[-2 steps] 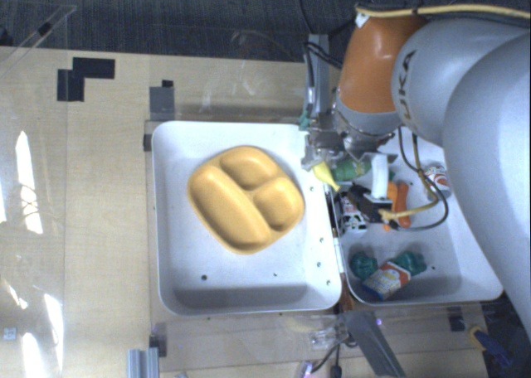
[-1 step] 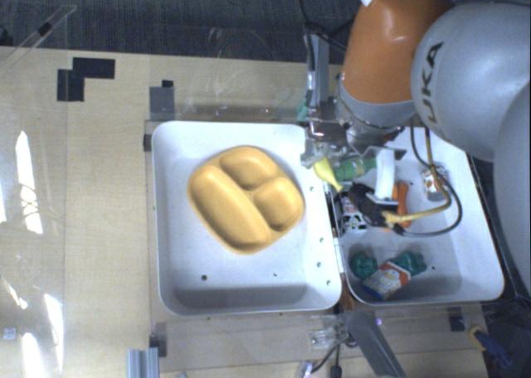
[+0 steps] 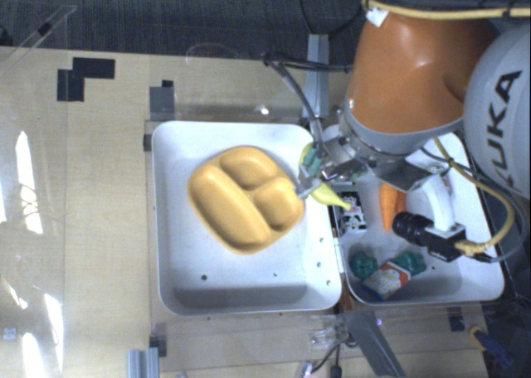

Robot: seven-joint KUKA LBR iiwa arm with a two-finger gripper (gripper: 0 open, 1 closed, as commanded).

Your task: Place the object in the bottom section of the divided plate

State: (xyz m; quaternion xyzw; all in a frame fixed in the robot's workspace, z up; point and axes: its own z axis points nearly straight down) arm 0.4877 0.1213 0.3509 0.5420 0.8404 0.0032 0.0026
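A yellow divided plate point(image 3: 243, 196) with three sections lies in the left white bin point(image 3: 178, 285). My gripper point(image 3: 314, 176) hangs at the plate's right rim, over the wall between the two bins. A small yellow object point(image 3: 330, 196) with a green end sits between its fingers, and the gripper is shut on it. The object is just off the plate's right edge, above the bin's rim. The arm's grey and orange wrist point(image 3: 406, 61) hides the upper part of the right bin.
The right bin point(image 3: 489, 285) holds an orange carrot-like piece point(image 3: 387, 206), a teal item point(image 3: 362, 264), another teal item point(image 3: 408, 262) and a red-and-white packet point(image 3: 382, 280). A black cylinder with cables point(image 3: 427, 234) sticks out from the arm over that bin.
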